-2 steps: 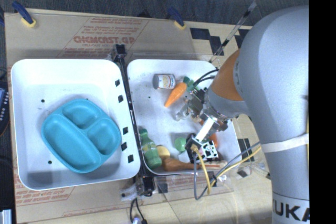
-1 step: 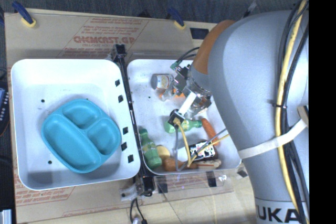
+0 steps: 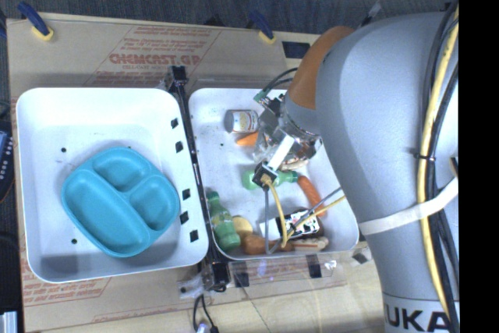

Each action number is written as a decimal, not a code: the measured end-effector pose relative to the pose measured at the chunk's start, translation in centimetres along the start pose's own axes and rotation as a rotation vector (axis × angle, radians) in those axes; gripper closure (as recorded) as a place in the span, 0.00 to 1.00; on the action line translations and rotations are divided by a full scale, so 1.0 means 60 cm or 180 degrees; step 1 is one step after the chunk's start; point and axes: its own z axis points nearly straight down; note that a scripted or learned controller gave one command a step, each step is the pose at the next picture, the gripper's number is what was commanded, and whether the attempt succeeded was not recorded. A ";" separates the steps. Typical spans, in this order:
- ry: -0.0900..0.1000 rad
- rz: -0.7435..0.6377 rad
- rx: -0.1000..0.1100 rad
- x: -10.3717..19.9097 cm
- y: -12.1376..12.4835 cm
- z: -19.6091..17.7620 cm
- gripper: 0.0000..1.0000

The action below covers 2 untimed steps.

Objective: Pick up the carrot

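Nothing's been lifted yet: the carrot (image 3: 309, 189) is lying in the right bin (image 3: 209, 107) (beside the green toy (image 3: 254, 178)), with the gripper (image 3: 269, 170) lowered nearby, grip state unclear.

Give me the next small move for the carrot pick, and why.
Probably a short shift toward the carrot and a descent over it. The gripper sits in the right bin, and the carrot lies just to its camera-right among the clutter; nothing shows it grasped.

carrot (image 3: 309, 189) and right bin (image 3: 204, 107) partly behind the arm (image 3: 374, 136)
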 end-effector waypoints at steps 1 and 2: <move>0.0014 -0.0386 -0.0033 -0.086 -0.078 0.018 1.00; 0.0029 -0.0398 -0.0067 -0.082 -0.074 0.014 0.00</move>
